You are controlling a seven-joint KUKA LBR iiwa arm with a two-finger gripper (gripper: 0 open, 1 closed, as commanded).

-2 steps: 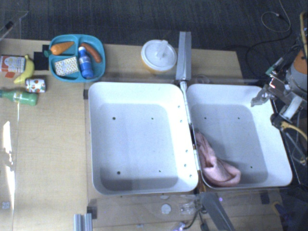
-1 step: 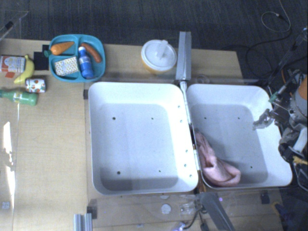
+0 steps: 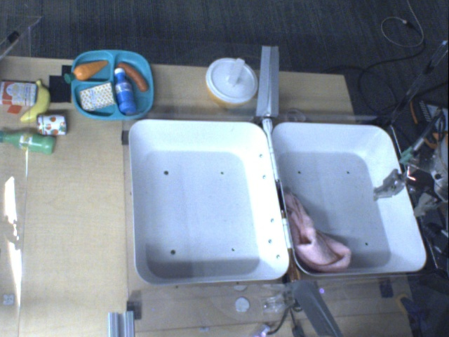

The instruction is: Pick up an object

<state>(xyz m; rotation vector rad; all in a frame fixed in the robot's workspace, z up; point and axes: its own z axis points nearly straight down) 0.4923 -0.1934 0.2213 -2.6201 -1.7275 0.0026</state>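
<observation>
Wooden bench (image 3: pixel 70 244); pink cloth (image 3: pixel 312 239) lies in right bin (image 3: pixel 337 153).

Two shallow white plastic bins (image 3: pixel 200 135) sit side by side, and one crumpled pink cloth (image 3: pixel 312 241) lies in the right one. On the bench there is one blue divided plastic tray (image 3: pixel 144 83), one round yellow cup with a white lid (image 3: pixel 232 81), one yellow toy banana (image 3: pixel 37 102), one small printed can (image 3: pixel 51 124) and one green bottle (image 3: pixel 29 142).
</observation>
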